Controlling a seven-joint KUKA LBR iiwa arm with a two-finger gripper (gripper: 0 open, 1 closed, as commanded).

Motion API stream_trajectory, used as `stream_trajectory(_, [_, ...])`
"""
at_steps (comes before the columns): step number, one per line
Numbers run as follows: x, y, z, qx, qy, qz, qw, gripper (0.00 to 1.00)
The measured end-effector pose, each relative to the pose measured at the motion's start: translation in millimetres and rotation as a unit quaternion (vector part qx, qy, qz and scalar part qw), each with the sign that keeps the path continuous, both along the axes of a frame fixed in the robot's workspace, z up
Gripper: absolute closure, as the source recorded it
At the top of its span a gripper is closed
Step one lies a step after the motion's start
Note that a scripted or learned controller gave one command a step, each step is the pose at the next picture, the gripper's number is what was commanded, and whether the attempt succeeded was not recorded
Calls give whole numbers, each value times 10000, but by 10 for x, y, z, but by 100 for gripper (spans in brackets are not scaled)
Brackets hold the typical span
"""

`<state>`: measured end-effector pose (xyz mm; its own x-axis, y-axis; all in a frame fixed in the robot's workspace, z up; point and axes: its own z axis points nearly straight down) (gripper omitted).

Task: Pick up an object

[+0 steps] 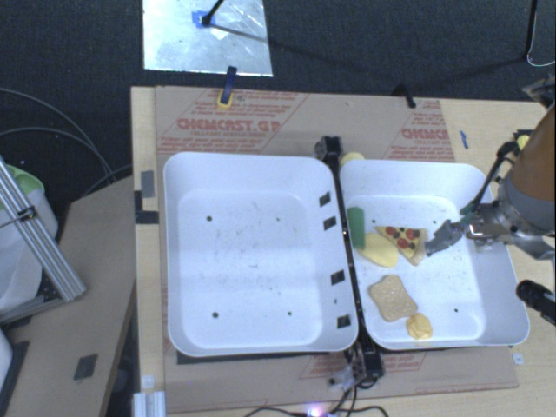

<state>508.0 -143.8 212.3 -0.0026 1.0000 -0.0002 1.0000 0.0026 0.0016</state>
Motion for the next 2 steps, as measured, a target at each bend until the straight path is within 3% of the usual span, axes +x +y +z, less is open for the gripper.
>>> stream_trajectory(1, [297,232,-983,8,12,20,10000,0])
stream_trajectory(2, [-199,399,-1263,-3,-39,-19,10000,0])
